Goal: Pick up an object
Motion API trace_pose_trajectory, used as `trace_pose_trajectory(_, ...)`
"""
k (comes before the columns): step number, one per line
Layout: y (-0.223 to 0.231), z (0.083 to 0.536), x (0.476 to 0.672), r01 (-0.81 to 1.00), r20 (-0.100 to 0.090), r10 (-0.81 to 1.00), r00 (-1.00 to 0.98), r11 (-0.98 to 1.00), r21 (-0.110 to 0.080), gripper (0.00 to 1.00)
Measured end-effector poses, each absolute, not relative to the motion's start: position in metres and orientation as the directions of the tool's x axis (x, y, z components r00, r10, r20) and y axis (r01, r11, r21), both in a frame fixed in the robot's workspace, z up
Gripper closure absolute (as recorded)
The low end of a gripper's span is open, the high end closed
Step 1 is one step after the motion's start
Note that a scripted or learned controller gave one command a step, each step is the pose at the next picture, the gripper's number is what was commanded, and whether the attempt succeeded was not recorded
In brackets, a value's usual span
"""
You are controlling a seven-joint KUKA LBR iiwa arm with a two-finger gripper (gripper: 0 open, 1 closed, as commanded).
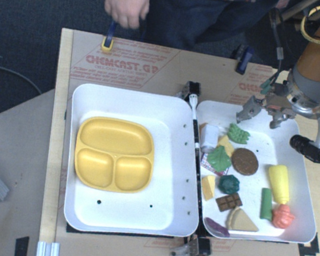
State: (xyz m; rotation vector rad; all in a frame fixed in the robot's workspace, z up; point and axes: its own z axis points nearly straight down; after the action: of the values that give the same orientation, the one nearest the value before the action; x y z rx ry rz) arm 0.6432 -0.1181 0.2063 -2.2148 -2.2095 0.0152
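Above the far edge of the right-hand shallow white bin point(306, 196) I see the grey two-finger gripper point(263, 113), its fingers spread wide with nothing between them. The landmark I use is the round brown cookie-shaped toy point(244, 161) near that bin's middle. Just beyond it, towards the gripper, lies a small green leafy toy point(238, 133). Right of the cookie I note a yellow cylindrical toy point(279, 182), and past that a pink-orange lumpy toy point(282, 217). Nearer the camera than the cookie sit a dark teal ball-like toy point(229, 183) and a brown chocolate-bar toy point(228, 202). Well to the cookie's left, in the other white bin point(158, 214), rests a yellow three-compartment plastic tray point(115, 154).
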Motion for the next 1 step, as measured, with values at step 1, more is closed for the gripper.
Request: trace_pose_trajectory(1,-0.118,0.2152,0.6462,1.0,0.0,1.0,0.0,0.0,-0.001,0.0)
